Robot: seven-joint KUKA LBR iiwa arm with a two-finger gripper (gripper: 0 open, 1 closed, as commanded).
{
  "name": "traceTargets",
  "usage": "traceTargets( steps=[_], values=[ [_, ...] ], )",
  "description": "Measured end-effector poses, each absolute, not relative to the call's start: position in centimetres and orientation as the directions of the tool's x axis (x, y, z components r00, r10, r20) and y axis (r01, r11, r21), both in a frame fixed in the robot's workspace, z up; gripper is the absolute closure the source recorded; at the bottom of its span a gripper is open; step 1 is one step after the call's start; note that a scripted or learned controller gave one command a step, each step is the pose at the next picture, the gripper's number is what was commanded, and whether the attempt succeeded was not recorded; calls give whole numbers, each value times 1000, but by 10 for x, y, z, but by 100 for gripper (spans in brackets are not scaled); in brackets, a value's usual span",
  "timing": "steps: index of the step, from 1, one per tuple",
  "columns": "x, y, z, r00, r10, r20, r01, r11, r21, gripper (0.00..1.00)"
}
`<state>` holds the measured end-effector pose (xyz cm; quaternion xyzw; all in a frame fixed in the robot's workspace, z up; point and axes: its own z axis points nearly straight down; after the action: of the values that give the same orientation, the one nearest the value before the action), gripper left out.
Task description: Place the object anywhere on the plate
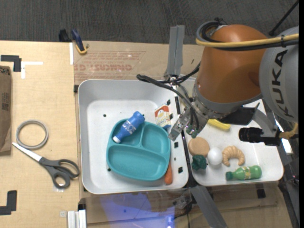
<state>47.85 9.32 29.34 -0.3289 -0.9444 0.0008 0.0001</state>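
A teal divided plate (pixel 142 158) lies in the left bin (pixel 92 127). A blue bottle (pixel 127 126) rests on its side across the plate's upper left compartment. A small white and red carton (pixel 163 115) stands just past the plate's upper right rim. An orange carrot (pixel 168 175) lies against the plate's lower right edge. My gripper (pixel 186 126) hangs over the divide between the two bins, just right of the carton and above the plate's right rim. The arm's orange wrist hides most of the right bin's far half.
The right bin (pixel 270 177) holds a tan bread roll (pixel 199 146), a white egg (pixel 214 156), a croissant (pixel 233 155), a green bottle (pixel 243 173), a dark green piece (pixel 199 162) and a yellow banana (pixel 219 124). Scissors (pixel 50 164) and a tape roll (pixel 32 133) lie on the bench at left.
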Motion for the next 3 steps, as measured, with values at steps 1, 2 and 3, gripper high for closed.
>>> traceTargets(
  steps=[1, 2, 3],
  values=[
    [537, 62, 229, -766, 643, 1, 643, 766, -3, 100],
    [488, 82, 250, -676, 736, 0, 736, 676, -2, 100],
    [500, 29, 191, -784, 621, 1, 621, 784, -2, 100]
  ],
)
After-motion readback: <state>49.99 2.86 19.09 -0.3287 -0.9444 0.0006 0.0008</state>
